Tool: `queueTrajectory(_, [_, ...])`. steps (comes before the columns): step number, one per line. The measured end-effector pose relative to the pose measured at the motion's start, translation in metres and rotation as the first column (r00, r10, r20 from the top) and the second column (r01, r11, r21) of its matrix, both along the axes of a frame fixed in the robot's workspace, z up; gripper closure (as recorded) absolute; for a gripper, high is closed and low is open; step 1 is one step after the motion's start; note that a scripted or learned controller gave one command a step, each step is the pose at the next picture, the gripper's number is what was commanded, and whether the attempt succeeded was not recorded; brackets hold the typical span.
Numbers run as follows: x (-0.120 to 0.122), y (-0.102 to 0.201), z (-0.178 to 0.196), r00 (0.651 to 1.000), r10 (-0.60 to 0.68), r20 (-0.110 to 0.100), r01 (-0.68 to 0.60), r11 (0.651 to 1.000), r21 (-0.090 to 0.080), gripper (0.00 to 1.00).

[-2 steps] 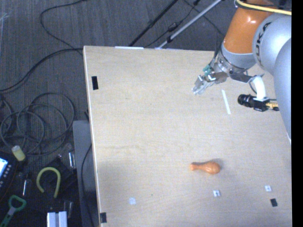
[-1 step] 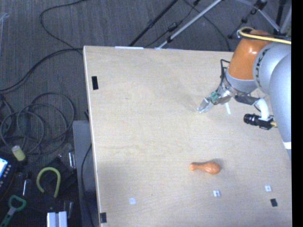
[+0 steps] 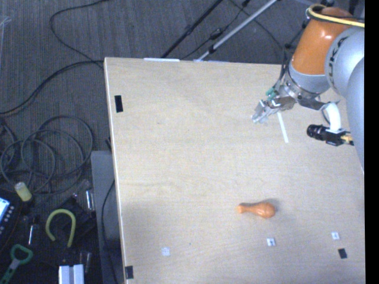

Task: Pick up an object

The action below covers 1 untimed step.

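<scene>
A small orange pear-shaped object [image 3: 258, 209] lies on its side on the pale wooden bench top [image 3: 189, 158], toward the lower right, with its narrow end pointing left. My gripper [image 3: 263, 112] hangs over the upper right part of the bench, well above and apart from the orange object. It hangs from the arm's orange-banded wrist [image 3: 317, 46]. A thin white stick [image 3: 282, 126] slants down just right of the gripper. I see nothing held in the gripper.
Small black markers [image 3: 119, 103] and white tags [image 3: 270, 241] dot the bench top. The bench's left edge [image 3: 112, 158] drops to a carpet floor with looped cables [image 3: 47, 152] and a green hook [image 3: 61, 223]. A black fitting [image 3: 324, 133] sticks out from the arm.
</scene>
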<state>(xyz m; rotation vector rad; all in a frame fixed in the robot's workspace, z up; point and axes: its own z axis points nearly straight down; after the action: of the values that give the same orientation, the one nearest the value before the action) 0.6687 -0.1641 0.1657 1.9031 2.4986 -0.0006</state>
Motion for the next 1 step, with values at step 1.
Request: queueTrajectory(1, [-0.0001,-0.0372,0.0276,1.0,-0.005,0.0,0.005,1.0,0.0,1.0])
